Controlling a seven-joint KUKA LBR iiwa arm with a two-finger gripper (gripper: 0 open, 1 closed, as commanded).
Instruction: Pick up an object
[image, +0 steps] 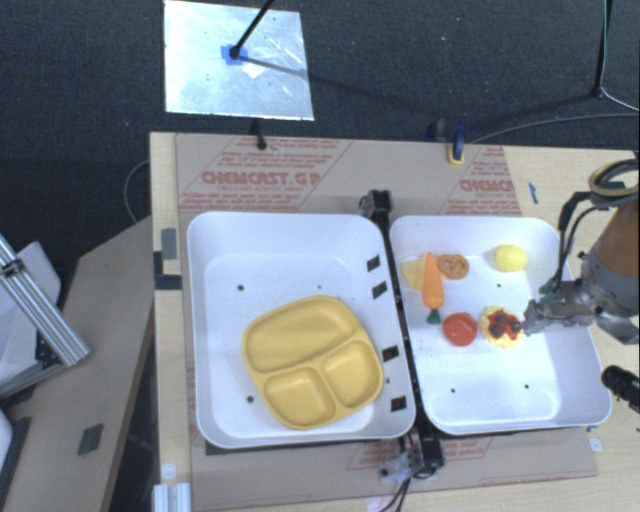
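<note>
How the jaws stand cannot be told, since the gripper (535, 318) is small and dark where it sits low in the right bin (500, 400), right against the yellow-and-red toy (500, 326). That looks like the approach-and-grasp step on this toy, and the next move calls for a firm closure and a straight lift. From that toy, a red tomato (459, 328) lies just beside it on the side away from the gripper, a carrot (432, 282) and cookie (453, 266) lie beyond, and a yellow lemon (510, 258) lies toward the far wall; the left bin (230, 260) holds a yellow divided tray (312, 360).
</note>
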